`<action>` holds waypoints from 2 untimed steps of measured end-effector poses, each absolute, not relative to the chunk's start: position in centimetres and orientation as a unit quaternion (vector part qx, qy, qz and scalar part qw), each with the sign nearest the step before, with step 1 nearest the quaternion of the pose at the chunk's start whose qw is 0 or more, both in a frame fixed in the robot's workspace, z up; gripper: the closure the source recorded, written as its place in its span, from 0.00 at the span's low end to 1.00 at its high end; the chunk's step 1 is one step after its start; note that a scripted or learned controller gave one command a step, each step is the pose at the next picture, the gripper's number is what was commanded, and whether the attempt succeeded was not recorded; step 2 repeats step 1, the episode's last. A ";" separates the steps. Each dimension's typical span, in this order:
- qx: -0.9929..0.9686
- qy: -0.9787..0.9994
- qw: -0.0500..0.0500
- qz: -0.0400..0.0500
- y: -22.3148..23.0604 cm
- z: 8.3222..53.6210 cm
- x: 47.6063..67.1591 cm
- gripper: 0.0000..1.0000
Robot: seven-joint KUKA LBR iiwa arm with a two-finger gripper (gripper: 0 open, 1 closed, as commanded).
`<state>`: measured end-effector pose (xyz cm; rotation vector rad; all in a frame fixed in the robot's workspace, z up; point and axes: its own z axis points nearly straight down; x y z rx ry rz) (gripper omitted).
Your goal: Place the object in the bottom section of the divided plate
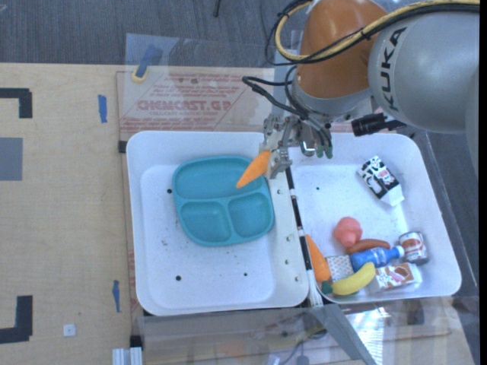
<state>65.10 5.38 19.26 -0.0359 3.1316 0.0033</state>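
While the gripper (280, 157) clamps the carrot (253, 169) between its fingers, this tapered orange piece hangs tilted above the far right edge of the divided plate (221, 201), a teal dish lying in the left bin (152, 204). The right bin (434, 196) contains a second carrot (317, 256), a banana (354, 281), a red sausage (368, 245), a can (412, 247) and a black-and-white carton (380, 179). The arm (426, 59) reads "KUKA".

1. Orange carrot (253, 170): slender, tapered, tilted diagonally, thick end up-right, tip over the plate's large upper section.
2. Divided plate (223, 201): teal, rounded, three compartments, lying flat in the left bin.
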 end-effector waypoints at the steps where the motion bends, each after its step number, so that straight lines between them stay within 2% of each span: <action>1: -0.011 1.000 0.005 0.001 5.3 19.3 65.1 0.00; 2: -0.011 1.000 0.005 0.001 5.3 19.3 65.1 0.00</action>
